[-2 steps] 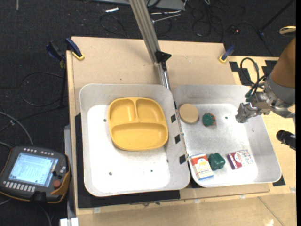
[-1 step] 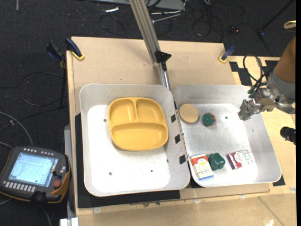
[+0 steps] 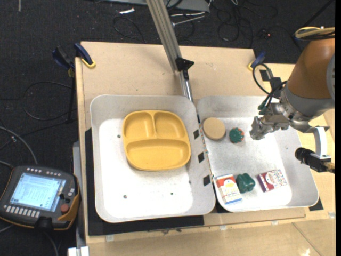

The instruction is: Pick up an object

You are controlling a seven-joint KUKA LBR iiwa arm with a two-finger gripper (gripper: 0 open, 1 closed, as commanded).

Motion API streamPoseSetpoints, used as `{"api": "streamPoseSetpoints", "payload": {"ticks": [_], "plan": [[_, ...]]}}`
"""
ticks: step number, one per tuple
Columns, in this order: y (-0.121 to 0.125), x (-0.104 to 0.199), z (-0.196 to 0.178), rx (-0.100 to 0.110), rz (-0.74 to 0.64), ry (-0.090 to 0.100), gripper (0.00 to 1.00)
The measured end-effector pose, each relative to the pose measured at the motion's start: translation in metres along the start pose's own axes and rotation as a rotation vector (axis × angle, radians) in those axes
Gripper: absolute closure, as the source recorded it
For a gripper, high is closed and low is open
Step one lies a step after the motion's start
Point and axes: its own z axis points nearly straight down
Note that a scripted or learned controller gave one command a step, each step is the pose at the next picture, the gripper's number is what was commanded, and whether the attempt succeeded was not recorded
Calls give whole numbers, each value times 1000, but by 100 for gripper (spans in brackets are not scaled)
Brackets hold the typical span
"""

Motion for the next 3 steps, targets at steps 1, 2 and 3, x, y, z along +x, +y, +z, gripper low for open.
{"api": "streamPoseSetpoints", "payload": {"ticks": [1,2,3], "plan": [[-2,63,3,0,-1,0,100],[-3,122,-11,-4,-1,0,100],[3,175,-5,-1,0,-1,100]]}}
